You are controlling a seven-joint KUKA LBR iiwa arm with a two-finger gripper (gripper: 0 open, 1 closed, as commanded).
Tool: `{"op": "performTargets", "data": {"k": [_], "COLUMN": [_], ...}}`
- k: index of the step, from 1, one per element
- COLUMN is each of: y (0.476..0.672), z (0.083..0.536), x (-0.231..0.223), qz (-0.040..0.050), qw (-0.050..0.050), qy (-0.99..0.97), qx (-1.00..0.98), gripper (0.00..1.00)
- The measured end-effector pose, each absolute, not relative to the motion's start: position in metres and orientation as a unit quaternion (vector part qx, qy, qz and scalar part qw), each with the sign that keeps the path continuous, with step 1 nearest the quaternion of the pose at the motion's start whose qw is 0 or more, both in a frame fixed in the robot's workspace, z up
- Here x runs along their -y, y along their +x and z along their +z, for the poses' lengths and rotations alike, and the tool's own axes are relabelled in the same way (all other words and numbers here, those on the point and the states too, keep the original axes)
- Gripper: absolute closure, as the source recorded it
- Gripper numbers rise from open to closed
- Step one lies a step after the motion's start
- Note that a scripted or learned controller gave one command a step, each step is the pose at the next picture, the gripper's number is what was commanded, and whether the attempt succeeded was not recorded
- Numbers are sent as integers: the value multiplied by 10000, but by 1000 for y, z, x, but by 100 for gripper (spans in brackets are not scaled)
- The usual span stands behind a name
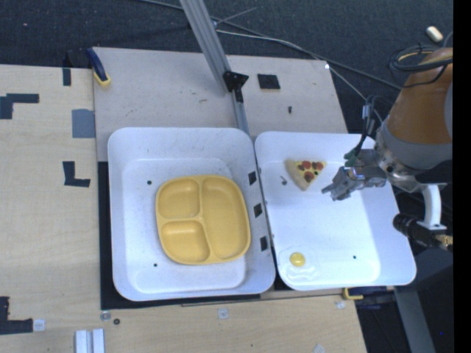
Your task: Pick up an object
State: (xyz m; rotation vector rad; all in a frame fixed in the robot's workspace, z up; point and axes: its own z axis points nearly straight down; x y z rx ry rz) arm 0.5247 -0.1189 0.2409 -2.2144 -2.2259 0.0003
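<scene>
A toy pizza slice (305,172) lies in the upper part of the right bin (331,230). A toy fried egg (298,261) rests near that bin's front edge. My gripper (341,189) hangs over the right bin, just right of the pizza slice and slightly lower in the view, with nothing seen between its fingers. The fingers point toward the left and look slightly apart. A yellow divided plate (202,219) sits in the left bin (132,197).
A slanted metal pole (213,39) rises behind the bins with a black clamp at its base. Cables run across the dark floor at the back. The arm's grey body and orange band (419,116) cover the right bin's right edge.
</scene>
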Motion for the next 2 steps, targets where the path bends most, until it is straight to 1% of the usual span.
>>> {"op": "performTargets", "data": {"k": [1, 2], "y": [521, 525], "z": [247, 240], "x": [66, 9], "qz": [0, 6], "qw": [14, 12], "qy": [-7047, -7046], "qx": [7095, 7096], "gripper": [100, 100]}}
